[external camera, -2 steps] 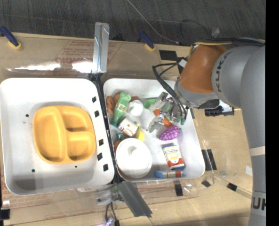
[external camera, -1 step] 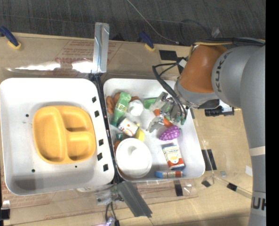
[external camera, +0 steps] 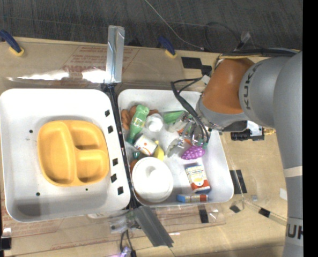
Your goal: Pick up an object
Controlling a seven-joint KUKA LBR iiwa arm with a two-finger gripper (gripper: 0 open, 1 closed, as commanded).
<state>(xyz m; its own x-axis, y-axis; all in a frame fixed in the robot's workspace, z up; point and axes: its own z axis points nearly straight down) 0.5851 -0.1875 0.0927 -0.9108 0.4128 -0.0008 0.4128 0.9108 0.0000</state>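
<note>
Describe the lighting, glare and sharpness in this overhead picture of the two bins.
Camera view: even, soft light; a bright glare streak on the clear tape above the left bin; a faint shadow in that bin's lower left corner; the yellow tray looks sharp, while the gripper and the small items around it in the right bin blur together.

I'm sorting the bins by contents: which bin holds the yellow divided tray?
The left bin; the yellow divided tray lies alone in it, while the right bin holds clutter.
</note>
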